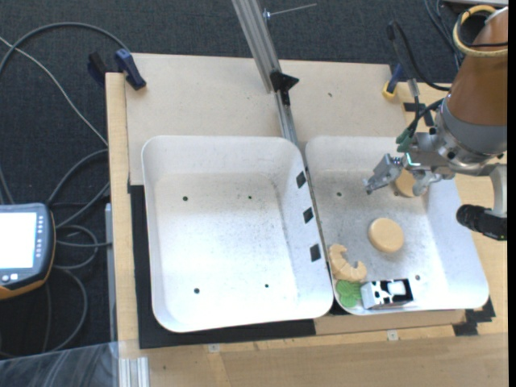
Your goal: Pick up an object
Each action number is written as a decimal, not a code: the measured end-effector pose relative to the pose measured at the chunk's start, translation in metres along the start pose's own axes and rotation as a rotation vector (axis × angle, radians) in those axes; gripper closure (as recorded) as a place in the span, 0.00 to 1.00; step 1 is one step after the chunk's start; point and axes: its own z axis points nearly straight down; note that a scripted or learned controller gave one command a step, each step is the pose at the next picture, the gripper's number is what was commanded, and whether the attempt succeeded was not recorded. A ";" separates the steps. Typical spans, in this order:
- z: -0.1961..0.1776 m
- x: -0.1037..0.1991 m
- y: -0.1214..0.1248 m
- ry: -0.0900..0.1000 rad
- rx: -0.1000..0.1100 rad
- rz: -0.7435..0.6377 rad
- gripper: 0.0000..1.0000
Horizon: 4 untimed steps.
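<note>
My gripper [397, 185] hangs over the back of the right bin [451, 252], its two fingers spread apart, so it is open. A small tan piece [405, 183] shows in the gap between the fingers; I cannot tell whether either finger touches it. A tan round disc [386, 235] lies in the middle of the right bin, in front of the gripper. A tan curled piece [345, 262], a green object [347, 293] and a black-and-white box [388, 292] sit along the bin's front left corner.
The left bin [161, 240] stands beside the right one, with a grey rail [284, 115] running along the divide. The arm's orange band [482, 79] looms at the far right. Blue clamps [129, 67] grip the bench's back edge.
</note>
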 end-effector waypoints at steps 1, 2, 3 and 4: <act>-0.002 0.000 0.000 -0.001 -0.005 0.000 0.00; 0.059 -0.005 0.002 0.000 0.002 0.001 0.00; 0.123 -0.005 0.004 0.000 0.002 0.001 0.00; 0.171 -0.005 0.006 -0.003 -0.011 0.000 0.00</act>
